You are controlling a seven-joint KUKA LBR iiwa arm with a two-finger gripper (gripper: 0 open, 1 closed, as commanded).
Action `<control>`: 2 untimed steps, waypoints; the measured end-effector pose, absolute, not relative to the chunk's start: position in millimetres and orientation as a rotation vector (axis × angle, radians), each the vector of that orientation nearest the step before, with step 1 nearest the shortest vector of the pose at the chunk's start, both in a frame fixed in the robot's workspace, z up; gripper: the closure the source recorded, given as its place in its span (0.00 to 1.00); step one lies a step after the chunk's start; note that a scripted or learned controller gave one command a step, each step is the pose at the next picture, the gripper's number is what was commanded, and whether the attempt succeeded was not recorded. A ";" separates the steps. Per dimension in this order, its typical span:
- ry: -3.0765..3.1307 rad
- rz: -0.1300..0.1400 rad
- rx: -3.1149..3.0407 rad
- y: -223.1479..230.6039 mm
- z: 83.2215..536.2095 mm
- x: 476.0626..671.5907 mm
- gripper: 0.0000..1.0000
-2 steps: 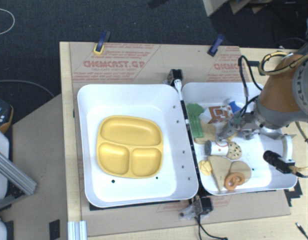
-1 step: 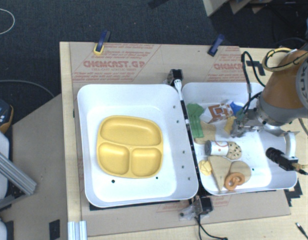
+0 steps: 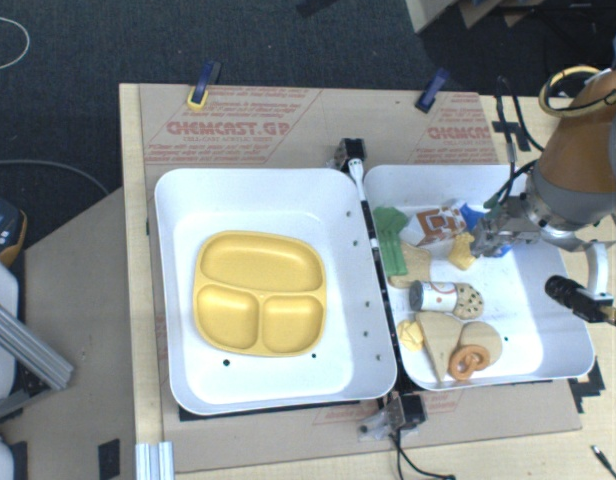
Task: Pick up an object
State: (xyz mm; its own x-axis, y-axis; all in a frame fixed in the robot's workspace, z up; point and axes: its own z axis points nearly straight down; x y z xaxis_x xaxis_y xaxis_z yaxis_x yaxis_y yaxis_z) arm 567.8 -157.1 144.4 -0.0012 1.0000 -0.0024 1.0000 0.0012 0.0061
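**binwatcher:** Camera view has the gripper (image 3: 485,236) low in the right bin (image 3: 558,343), right over the yellow block (image 3: 462,252) beside the snack packet (image 3: 439,223). Honestly can't tell what state the gripper is in from this angle.

**kuka_fan:** Same, too small to call. My worry is the clutter. The block is touching or nearly touching the packet, with a blue thing (image 3: 476,214) just behind, so closing there could nudge the block sideways or catch the packet edge instead.

**binwatcher:** Yeah, and the block looks small and slick, so it may squirt out. The other stuff, the green strip (image 3: 392,240) and the donut (image 3: 469,361), sits well apart toward the near side. The yellow tray (image 3: 259,291) is alone in the left bin (image 3: 178,268).
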 end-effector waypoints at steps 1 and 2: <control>2.219 0.004 2.215 -147.6 193.4 569.4 1.00; 2.218 0.005 2.216 -147.7 227.4 570.8 1.00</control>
State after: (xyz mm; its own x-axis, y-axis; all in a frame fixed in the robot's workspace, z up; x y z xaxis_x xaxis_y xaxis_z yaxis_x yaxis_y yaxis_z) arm 570.8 -147.7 227.4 -0.0010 1.0000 -0.0023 1.0000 0.0010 0.0066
